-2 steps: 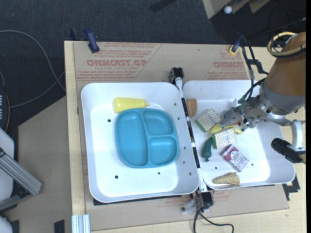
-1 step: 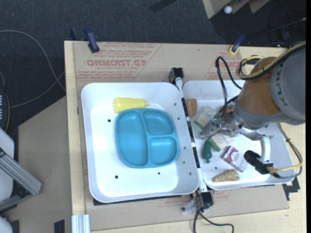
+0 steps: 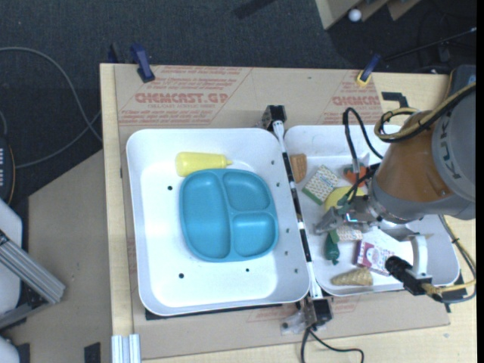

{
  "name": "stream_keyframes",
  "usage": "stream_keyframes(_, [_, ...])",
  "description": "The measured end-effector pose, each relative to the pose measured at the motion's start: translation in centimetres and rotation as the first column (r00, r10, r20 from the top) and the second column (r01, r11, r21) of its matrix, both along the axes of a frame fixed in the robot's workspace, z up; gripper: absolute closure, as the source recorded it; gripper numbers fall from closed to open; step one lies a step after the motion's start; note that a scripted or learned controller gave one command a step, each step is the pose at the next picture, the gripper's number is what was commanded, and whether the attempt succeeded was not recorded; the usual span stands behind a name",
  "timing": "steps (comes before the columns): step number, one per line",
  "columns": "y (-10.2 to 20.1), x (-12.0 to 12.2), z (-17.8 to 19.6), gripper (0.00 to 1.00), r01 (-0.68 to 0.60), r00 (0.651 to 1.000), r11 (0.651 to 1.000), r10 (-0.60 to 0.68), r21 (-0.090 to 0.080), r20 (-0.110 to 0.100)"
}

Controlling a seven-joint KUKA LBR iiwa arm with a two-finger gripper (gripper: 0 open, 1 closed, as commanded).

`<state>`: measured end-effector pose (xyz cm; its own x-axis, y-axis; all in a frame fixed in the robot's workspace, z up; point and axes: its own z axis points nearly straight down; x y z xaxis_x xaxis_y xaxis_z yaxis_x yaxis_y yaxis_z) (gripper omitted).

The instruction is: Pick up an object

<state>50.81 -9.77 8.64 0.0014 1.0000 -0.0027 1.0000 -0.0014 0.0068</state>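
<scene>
I have the arm (image 3: 420,172) reaching in over the right bin (image 3: 446,259), with the gripper (image 3: 338,221) low among the clutter near that bin's left side. I cannot tell its state from here. Around it lie a patterned card (image 3: 321,181), a yellow piece (image 3: 336,197), a green piece (image 3: 332,247), a pink packet (image 3: 370,256) and a cone (image 3: 352,278). In the left bin (image 3: 151,278) sit a blue tray (image 3: 227,214) and a yellow bottle (image 3: 200,162), touching.
</scene>
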Motion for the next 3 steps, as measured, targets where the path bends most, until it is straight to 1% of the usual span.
stream_keyframes(1, [-0.7,3.9,-0.2,0.0,-0.001,1.0,1.0,0.001,0.002,-0.006])
stream_keyframes(2, [-0.5,-1.8,-0.2,0.0,0.0,1.0,1.0,0.0,0.004,-0.009])
stream_keyframes(3, [-0.5,-1.8,0.8,1.0,0.0,1.0,1.0,0.0,0.003,-0.007])
